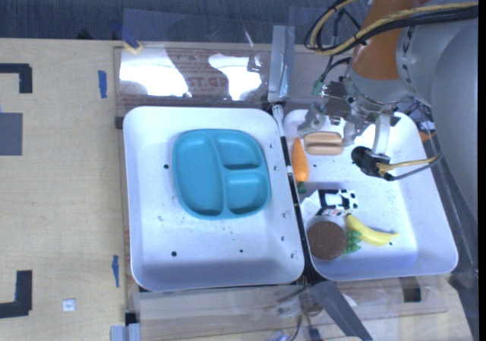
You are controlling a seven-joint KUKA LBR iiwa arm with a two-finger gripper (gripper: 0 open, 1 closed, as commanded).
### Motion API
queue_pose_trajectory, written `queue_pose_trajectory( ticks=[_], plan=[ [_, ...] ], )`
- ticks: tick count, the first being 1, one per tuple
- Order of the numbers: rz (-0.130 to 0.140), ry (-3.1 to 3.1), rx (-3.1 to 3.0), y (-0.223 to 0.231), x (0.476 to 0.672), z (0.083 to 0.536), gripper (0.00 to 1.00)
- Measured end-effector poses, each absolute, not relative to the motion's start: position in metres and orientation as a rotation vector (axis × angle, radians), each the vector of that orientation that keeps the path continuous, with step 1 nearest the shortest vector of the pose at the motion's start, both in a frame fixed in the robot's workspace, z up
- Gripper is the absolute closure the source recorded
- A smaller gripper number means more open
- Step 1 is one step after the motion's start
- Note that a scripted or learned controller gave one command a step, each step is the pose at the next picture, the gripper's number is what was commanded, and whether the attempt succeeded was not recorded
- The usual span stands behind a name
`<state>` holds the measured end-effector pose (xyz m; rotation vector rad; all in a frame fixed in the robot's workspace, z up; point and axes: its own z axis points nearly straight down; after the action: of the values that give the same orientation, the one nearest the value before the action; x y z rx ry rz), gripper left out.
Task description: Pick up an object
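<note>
Overhead, grey arm with orange band (395,28) reaches in from right over right shallow white bin (425,248). Left shallow white bin (144,241) bears teal three-compartment plastic tray (220,172). Two-finger gripper (334,115) hangs just above tan hot-dog bun (324,142), near bin's far left corner; finger state not discernible. Orange carrot (301,161) just left of bun. Nearer: brown round cookie (326,239), yellow banana (368,232), black-and-white toy cow (336,200). Bins rest on pale wooden bench (53,203).

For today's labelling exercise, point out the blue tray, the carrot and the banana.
blue tray (199,172): camera view, its large left compartment.
carrot (301,162): camera view, mid-length of its orange body.
banana (368,232): camera view, middle of its yellow curve.
</note>
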<state>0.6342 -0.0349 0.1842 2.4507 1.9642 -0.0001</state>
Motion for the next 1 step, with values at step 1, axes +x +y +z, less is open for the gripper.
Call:
queue_pose_trajectory(
  ticks=[1],
  plan=[
    [0.000, 2.086, 2.351, -0.0415, 0.5670, 0.2118, 1.00]
  ],
)
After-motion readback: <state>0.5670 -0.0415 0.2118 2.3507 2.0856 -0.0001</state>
